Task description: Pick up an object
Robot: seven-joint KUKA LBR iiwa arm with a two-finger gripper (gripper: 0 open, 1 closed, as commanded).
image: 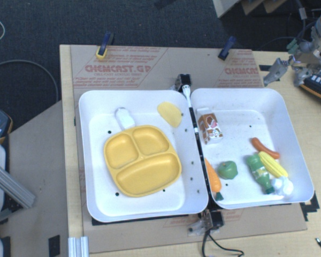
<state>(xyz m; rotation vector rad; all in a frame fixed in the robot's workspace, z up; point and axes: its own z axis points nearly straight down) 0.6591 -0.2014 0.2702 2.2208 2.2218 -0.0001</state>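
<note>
Seen from above: a grey two-finger gripper [302,63] parked off the bench's far right corner, well up and to the right of a small brown-and-white printed carton [209,127]. Cannot tell whether open or shut at this angle, with nothing visibly held. Probably waiting out there to leave the camera a clean look at the bins.

Taking the carton as the marker, lying flat in the near-left part of the right shallow white bin [289,116]:
- Below it, and just beside the bins' shared wall, an orange plastic carrot [214,178], apparently slid against the edge.
- Below and slightly right, a round green toy fruit [228,169], near the carrot.
- Well to the right and lower, a cluster: a slim red-orange toy sausage [264,148], a yellow toy corn cob [273,165] and a green bottle with a white cap [261,176], close together and seemingly touching.
- To the left, in the left shallow white bin [91,143], a large yellow three-compartment plastic tray [143,159], a pale yellow oval piece [170,114] and a small white item [124,118].

No pick begun yet. Easiest targets by the look of it: the carton or the green fruit, standing clear of neighbours; harder in the crowded cluster.
</note>
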